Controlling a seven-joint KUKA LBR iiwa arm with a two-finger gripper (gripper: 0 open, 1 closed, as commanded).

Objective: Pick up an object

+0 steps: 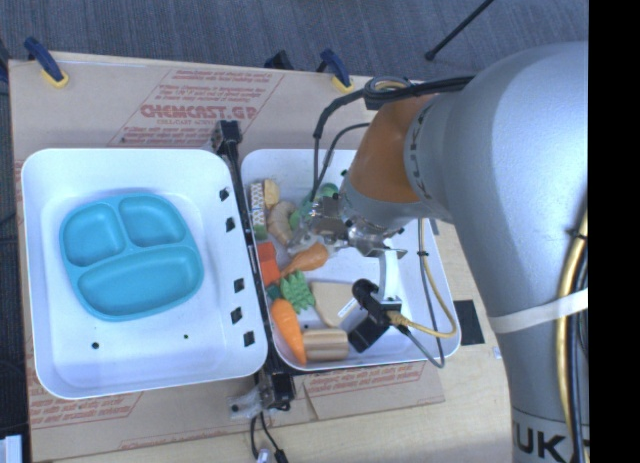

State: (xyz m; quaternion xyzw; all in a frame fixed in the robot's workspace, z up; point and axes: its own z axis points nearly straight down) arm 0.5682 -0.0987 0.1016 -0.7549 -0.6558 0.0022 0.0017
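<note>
Front of the right bin: a toy carrot (289, 329) and a pale wooden cylinder (325, 345) are lying side by side, touching or nearly so, on the camera side of the claw (322, 223) and well below it in the view.
Just short of the claw: a green toy piece (298, 293) and a red toy piece (268, 263) are sitting near the claw on its camera side, against the bin wall that faces the other bin.
Task's thing: by my judgement the likeliest pick is the small orange toy piece (306, 259), which is lying just beside the claw on its camera side, inside the right bin (292, 155).
Claw: it is hanging low over the heap of toys, with the wrist covering most of it; I cannot tell how far it is standing open, nor whether it is gripping anything.
Beyond the claw: a beige toy piece (281, 217) and a striped packet (262, 195) are lying close by, toward the bin's far corner.
Well apart from the claw: a blue divided plate (130, 256) is sitting in the left bin (130, 356) on the cardboard-covered desk (200, 101).
Step in hand: the arm seems to be working at the grasp itself, down among the toys.
Next move: it is calling for a firm closure on one piece alone, then a straight lift clear of its crowded neighbours.
</note>
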